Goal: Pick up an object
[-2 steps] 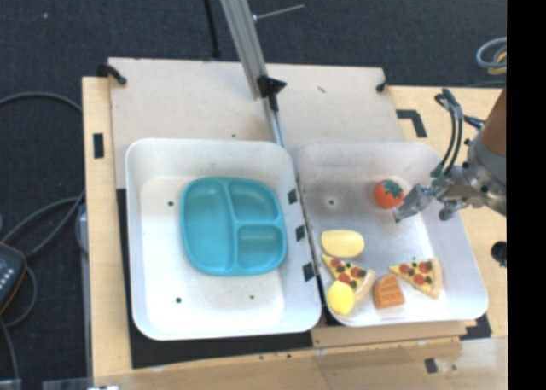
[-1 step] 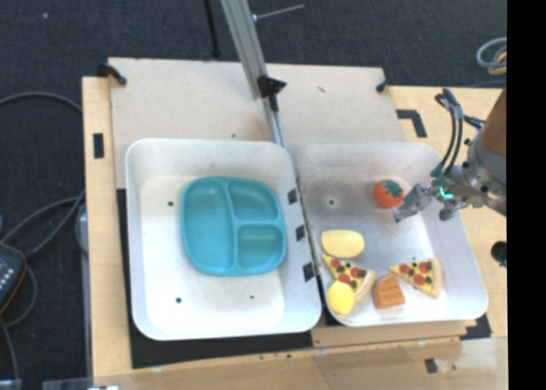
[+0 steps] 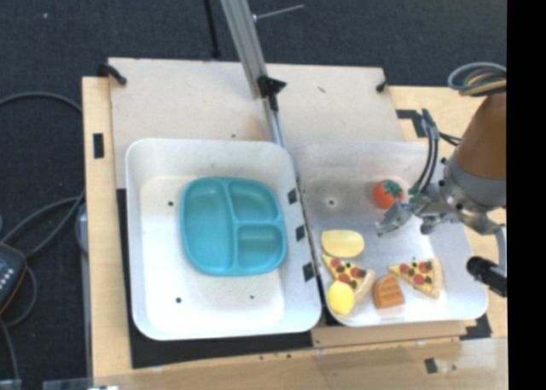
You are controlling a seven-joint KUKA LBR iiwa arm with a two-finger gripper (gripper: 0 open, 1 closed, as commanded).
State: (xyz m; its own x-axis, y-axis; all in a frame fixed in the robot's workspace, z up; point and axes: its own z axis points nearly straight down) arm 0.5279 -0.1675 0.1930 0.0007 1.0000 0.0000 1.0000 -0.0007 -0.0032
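Food toys lie together in the right bin [image 3: 444,305], probably so that the arm [image 3: 482,154], which enters from the right, can reach any of them. The gripper [image 3: 408,213] hangs low over this bin, just beside the tomato [image 3: 388,193], and nothing is seen between its fingers; whether they are apart or together cannot be told from this slant. The tomato seems the likely target, since it stands alone. The others are crowded along the front wall: a yellow oval [image 3: 342,243], a lemon [image 3: 340,298] touching one pizza slice [image 3: 348,275], an orange wedge [image 3: 388,292] and a second pizza slice [image 3: 420,276]. Such flat, touching pieces would be harder to grasp. The left bin [image 3: 153,294] holds a blue tray [image 3: 233,226], well apart. A metal pole [image 3: 243,26] crosses above the bins but does not block the arm
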